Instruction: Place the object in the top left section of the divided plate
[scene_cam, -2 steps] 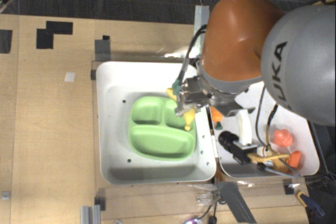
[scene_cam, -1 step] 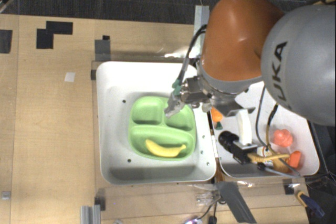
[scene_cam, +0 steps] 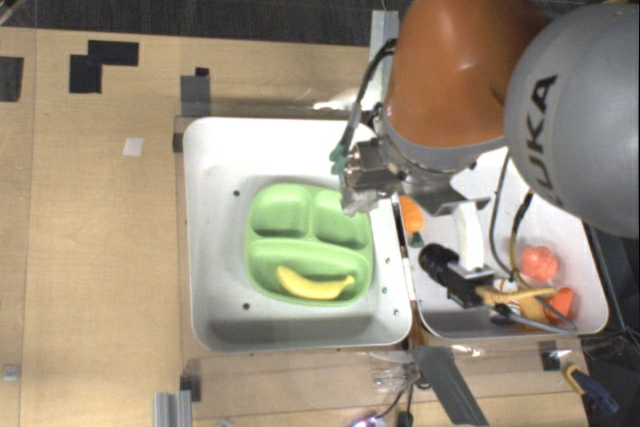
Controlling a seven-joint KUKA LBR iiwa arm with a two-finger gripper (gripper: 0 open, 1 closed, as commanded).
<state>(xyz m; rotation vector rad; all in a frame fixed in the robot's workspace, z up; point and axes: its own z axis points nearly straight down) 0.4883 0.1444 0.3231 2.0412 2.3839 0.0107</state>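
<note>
Pale wooden bench (scene_cam: 90, 245), two white bins (scene_cam: 215, 245) side by side

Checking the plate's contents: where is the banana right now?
The banana lies in the large bottom section of the green plate, inside the left bin.

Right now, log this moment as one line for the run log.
claw: over green divided plate, top right corner | banana: bottom section | top left section: bare | task: not done

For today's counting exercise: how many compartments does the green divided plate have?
3: on the green divided plate, two small ones at top, left and right, and a long bottom one holding the banana.
</note>
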